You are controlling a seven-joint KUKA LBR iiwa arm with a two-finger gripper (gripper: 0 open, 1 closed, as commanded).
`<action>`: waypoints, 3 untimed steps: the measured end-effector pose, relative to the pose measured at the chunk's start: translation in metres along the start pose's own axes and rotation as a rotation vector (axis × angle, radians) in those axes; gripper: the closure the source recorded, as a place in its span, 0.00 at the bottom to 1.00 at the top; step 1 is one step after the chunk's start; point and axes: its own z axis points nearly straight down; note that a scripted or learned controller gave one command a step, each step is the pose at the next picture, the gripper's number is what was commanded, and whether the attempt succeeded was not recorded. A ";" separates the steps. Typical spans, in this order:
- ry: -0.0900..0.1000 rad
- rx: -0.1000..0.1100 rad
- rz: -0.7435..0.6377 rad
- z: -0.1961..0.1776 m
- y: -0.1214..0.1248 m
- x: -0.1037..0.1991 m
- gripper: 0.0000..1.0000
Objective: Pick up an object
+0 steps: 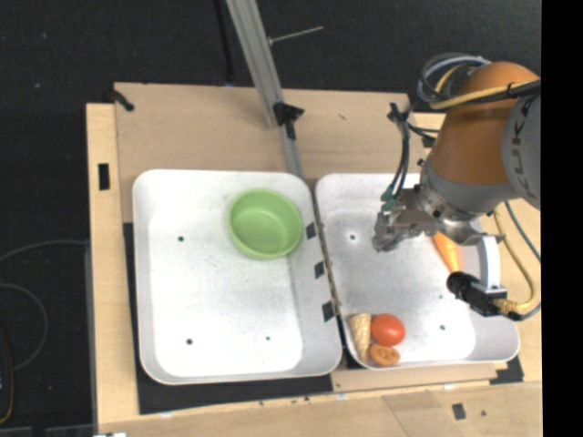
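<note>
Two shallow white plastic bins sit side by side on the pale wooden desk (209,126), the left bin (173,335) and the right bin (428,335) meeting along a dark seam with small black clips.

Nearest the camera, in the front left corner of the right bin, three small things lie bunched together: a round red tomato-like piece (388,329), a small orange lump (383,355) just in front of it and touching it, and a tan cone-shaped piece (362,331) just to the left, its tip towards the bin's front rim.

Further back in the same bin, the gripper (383,238) hangs over the bare white floor, well apart from that cluster. It is dark and seen from above, so whether its fingers are apart or together I cannot tell; nothing can be seen between them. Just right of it, a slim orange carrot-like piece (445,248) shows partly from under the grey arm with its orange band (474,144).

In the left bin, towards its back right part, a light green round plastic bowl (265,224) stands upright.

Beyond the bins, a grey metal pole (260,53) slants up from the desk's back edge.
</note>
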 end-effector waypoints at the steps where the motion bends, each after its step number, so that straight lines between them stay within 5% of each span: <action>1: 0.000 0.001 -0.001 -0.004 -0.015 0.051 1.00; 3: 0.000 0.001 0.003 -0.017 -0.029 0.150 1.00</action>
